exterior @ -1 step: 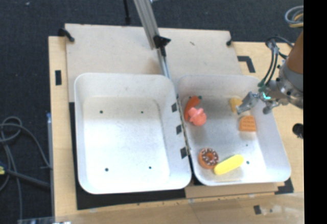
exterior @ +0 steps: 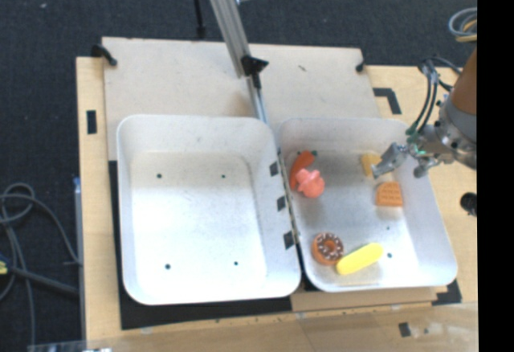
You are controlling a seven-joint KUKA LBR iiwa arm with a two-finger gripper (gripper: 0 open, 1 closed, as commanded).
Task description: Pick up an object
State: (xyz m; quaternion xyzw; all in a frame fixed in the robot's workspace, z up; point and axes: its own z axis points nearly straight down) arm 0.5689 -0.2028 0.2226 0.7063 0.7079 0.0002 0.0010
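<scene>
The robot's jaws (exterior: 399,161) hang over the far right part of the right bin (exterior: 426,262), and I cannot tell how wide they are. Just left of them sits a small yellow block (exterior: 369,163). An orange waffle (exterior: 389,195) lies just near them. A pink toy (exterior: 306,178) sits at the left side. A donut (exterior: 327,247) touches a yellow banana (exterior: 359,259) at the near side. The left bin (exterior: 201,206) sits beside it on the bench (exterior: 96,318)

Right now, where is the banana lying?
In the camera view the banana lies in the right bin, near its front edge, just right of the donut and below the orange waffle.
</scene>
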